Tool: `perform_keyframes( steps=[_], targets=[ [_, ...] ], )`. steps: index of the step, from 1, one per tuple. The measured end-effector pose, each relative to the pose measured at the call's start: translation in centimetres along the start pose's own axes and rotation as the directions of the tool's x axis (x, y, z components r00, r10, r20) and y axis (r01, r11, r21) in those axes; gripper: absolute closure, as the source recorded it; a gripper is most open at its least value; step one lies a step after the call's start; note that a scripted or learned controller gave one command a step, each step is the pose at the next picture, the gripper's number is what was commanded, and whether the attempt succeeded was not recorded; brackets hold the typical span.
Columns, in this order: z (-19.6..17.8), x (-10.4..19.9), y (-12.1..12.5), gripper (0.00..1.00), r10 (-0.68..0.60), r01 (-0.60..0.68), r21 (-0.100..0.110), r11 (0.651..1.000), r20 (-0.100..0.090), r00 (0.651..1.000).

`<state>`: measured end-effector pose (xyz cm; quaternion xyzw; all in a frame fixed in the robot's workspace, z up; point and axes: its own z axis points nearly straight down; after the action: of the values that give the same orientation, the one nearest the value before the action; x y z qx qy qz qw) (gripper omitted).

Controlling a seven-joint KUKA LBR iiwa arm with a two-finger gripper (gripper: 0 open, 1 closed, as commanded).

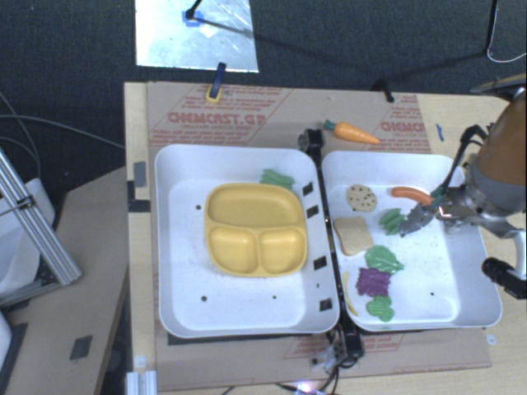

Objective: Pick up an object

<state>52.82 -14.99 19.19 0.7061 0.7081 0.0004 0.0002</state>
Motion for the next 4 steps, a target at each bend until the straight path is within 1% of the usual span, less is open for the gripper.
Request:
perform_keyframes(
  steps=[1, 2, 3, 4],
  targets=[
    [11.1, 5.0, 2.5, 0.0, -0.003, 0.003, -0.002, 1.0, -0.002, 1.0],
    [10.4, -6.0, -2.0, 0.0, 0.011, -0.011, -0.004, 1.0, 0.005, 1.0],
    [10.5, -4.2, 4.9, 0.0, -0.005, 0.005, -0.009, 1.0, 0.003, 1.0],
    [10.5, 5.0, 4.8, 0.0, -0.007, 0.007, -0.008, 1.0, 0.0, 1.0]
  ],
)
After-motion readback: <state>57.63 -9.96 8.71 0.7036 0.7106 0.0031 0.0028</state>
